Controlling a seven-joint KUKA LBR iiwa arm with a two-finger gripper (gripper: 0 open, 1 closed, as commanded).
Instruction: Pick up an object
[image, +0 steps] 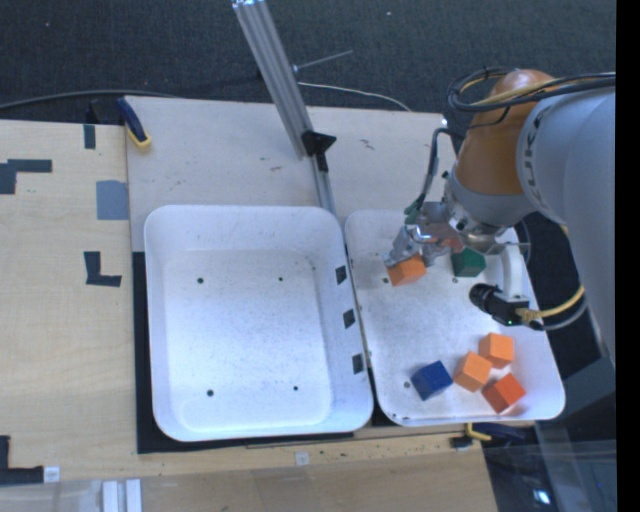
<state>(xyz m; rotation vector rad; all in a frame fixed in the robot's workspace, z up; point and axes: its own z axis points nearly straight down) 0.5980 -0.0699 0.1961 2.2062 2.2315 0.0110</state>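
Note:
My gripper (409, 256) hangs over the upper left part of the right bin (400, 400). A small orange block (406, 270) sits tilted at its tips, between the fingers, and the gripper is shut on it. Just to the right, a green block (467, 263) lies partly under the wrist. Near the bin's front right corner lie a blue block (432, 379) and three orange and red blocks (497, 348) (473, 371) (504, 392).
The large left bin (165, 300) sits beside the right one, their rims meeting along a divider with black clips (349, 318). A slanted metal rail (285, 90) crosses the bench behind the bins. The arm's body (520, 140) looms over the right bin's far side.

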